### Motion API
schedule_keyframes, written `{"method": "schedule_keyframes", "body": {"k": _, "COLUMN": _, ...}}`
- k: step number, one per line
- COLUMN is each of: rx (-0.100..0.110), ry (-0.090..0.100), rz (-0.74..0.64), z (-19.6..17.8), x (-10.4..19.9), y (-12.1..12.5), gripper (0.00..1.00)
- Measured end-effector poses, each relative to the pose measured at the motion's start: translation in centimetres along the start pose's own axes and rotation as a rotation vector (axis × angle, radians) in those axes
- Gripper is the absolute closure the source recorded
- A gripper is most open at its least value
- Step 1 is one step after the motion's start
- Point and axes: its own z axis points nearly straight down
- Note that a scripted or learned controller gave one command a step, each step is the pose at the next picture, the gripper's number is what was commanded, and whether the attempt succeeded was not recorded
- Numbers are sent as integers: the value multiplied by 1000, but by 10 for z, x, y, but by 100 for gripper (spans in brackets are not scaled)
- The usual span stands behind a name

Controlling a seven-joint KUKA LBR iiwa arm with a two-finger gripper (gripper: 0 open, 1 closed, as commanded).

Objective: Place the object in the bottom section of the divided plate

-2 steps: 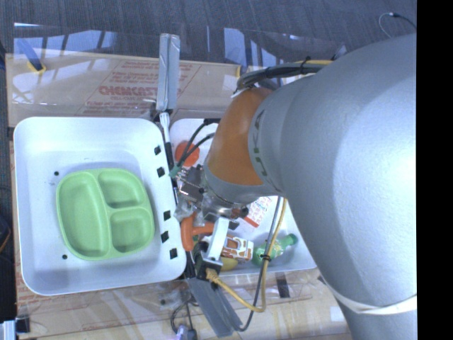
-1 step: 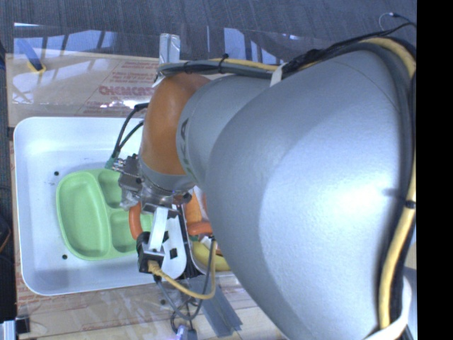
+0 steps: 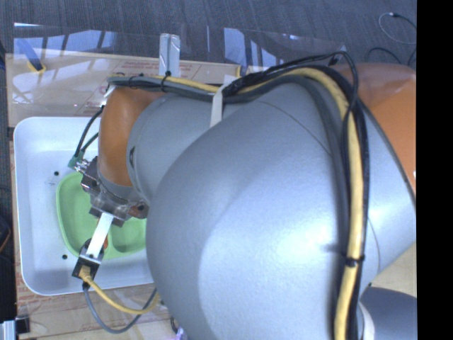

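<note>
Wooden table [image 3: 42, 309] shows at the near left, under one white bin [image 3: 32, 190]. One green divided plate [image 3: 69, 211] lies in the bin, toward its right side. One grey arm [image 3: 269, 211] reaches in from the right and covers much of the bin. Its orange band [image 3: 117, 133] and wrist hang over the plate. Whether the jaws are open or closed cannot be told, as the wrist hides them. One small reddish thing [image 3: 105, 242] shows on the near part of the plate below the wrist; which section it lies in is unclear. One yellow cable [image 3: 352, 176] runs along the arm. Farther off lies dark grey carpet [image 3: 212, 6].
</note>
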Motion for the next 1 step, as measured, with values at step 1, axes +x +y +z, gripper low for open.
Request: {"method": "schedule_keyframes", "body": {"k": 1, "rx": 1, "ry": 0, "rz": 0, "z": 0, "x": 0, "y": 0, "gripper": 0}}
